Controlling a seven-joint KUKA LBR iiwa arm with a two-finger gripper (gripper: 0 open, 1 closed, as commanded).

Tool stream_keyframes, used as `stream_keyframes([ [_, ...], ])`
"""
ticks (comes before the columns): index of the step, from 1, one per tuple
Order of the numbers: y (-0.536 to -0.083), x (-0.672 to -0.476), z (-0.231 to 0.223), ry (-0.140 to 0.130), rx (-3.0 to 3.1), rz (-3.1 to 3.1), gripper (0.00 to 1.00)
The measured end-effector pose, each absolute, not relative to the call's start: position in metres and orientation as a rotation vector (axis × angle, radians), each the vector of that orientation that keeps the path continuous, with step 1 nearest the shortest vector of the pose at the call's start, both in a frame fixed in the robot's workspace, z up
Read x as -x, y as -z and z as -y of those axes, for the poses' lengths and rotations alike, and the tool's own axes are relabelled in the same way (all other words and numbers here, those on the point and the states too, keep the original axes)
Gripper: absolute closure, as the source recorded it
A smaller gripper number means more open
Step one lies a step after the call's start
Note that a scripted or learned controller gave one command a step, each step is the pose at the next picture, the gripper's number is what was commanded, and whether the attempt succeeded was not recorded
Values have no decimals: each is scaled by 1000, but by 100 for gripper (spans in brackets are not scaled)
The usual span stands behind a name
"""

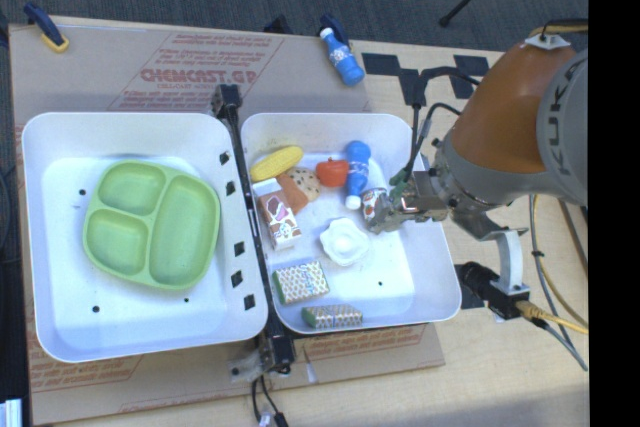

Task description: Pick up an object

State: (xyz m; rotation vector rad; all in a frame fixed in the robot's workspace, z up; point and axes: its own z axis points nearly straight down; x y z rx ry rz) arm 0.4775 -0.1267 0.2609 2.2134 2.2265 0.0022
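Occupying the right side of the frame and sitting highest above the bench, the grey arm (520,130) with its orange band is reaching leftward into the right bin (430,290). Its gripper (385,208) is hovering low at the bin's right-centre, just beside a small blue bottle (357,161) and a red piece (333,172). Whether the jaws are wide or narrow cannot be told, and nothing is visibly sitting between them.

No particular object is specified; candidates are lying clustered in the right bin. A yellow banana-like toy (277,161) is lying at the upper left, a brown toast-shaped piece (298,186) just below it, and a small printed carton (279,218) beside the divider. A white cup-like item (344,242) is sitting at centre, just left of the gripper. A patterned block (301,281) and a flat green packet (333,317) are lying toward the lower edge.

Handling judgement: all appear light toy goods. The blue bottle is probably rigid, smooth and prone to rolling; grasp across its body, not the cap. The white item appears thin-walled and may slip or deform; take it at the rim. The carton offers flat parallel faces and is likely the most secure grip.

In the left bin (40,245), a green divided plate (152,226) is resting.
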Motion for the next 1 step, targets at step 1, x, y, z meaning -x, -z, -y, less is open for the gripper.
stream_keyframes([
  [1,-247,-477,99,1,-2213,-2230,100],
])
